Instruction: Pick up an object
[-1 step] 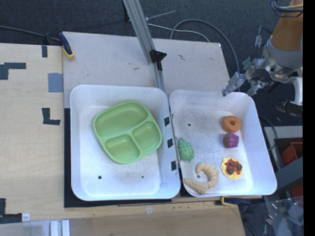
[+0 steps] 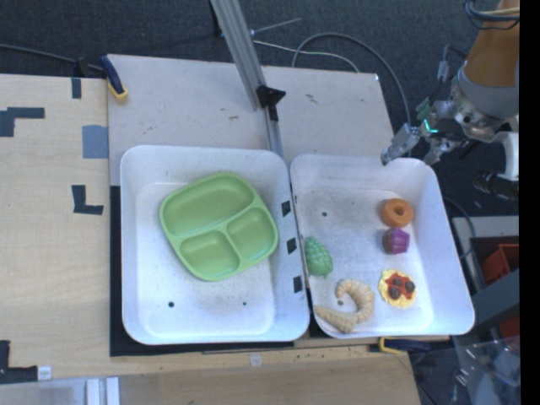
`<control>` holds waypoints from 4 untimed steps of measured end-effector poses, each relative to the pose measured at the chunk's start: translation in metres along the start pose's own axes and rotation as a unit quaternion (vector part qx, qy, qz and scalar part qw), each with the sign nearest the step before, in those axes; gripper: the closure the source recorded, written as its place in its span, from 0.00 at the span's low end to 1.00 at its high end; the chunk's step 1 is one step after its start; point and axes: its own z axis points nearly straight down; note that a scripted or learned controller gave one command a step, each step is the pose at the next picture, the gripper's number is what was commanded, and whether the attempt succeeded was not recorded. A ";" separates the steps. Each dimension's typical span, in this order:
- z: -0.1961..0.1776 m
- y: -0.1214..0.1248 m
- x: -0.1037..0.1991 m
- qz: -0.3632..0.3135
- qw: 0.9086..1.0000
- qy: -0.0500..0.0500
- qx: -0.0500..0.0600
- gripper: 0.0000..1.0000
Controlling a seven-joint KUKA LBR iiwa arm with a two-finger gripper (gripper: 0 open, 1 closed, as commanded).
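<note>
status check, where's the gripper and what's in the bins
Gripper above the right bin's far rim, nothing between fingers. Orange donut, purple toy nearest. Green tray in left bin. Nothing blocking.

You look down on a table (image 2: pixel 194 108) with two white bins. The left bin (image 2: pixel 135 251) holds a green divided plate (image 2: pixel 218 225). The right bin (image 2: pixel 439 251) holds an orange donut (image 2: pixel 396 213), a purple piece (image 2: pixel 395 241), a green piece (image 2: pixel 318 256), a croissant (image 2: pixel 350 304) and a small tart (image 2: pixel 398 288). Your hand (image 2: pixel 419 144) hovers at the right bin's far corner.
</note>
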 end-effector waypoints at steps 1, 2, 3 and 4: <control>0.063 -0.004 0.007 0.000 1.000 0.001 0.003 0.00; 0.108 -0.010 0.010 0.000 1.000 0.000 0.002 0.00; 0.151 -0.013 0.008 0.000 1.000 0.000 0.001 0.00; 0.139 -0.012 0.009 -0.001 1.000 0.000 0.000 1.00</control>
